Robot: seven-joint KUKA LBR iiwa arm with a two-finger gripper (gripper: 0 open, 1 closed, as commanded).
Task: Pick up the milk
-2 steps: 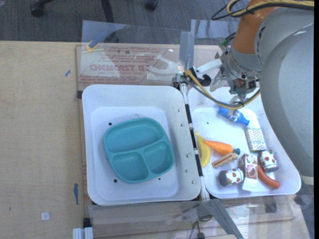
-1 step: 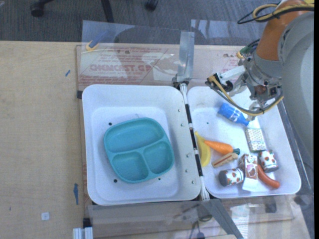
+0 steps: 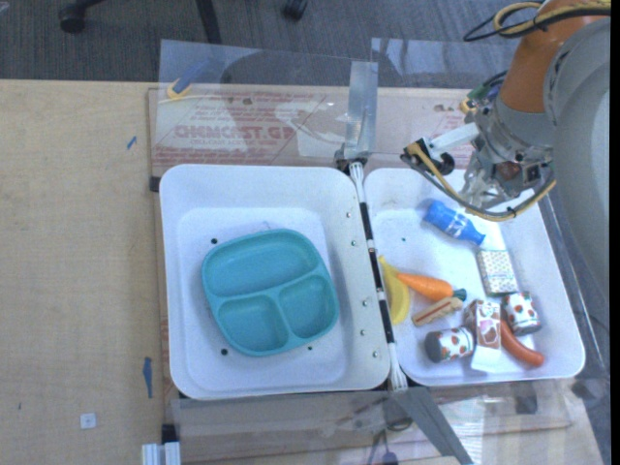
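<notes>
2 white bins [image 3: 184, 260], 1 teal tray [image 3: 269, 291], 1 blue bottle [image 3: 451, 221], 1 carrot [image 3: 424, 284]

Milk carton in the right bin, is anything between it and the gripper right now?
Nothing lies on top of the milk carton, so from above it is open. The gripper hangs at the far end of the right bin; a checkered box lies between them, low on its floor.

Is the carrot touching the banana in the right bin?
Touching. In the camera view the carrot's pointed end lies against the banana's upper curve, with no white bin floor showing between them.
</notes>
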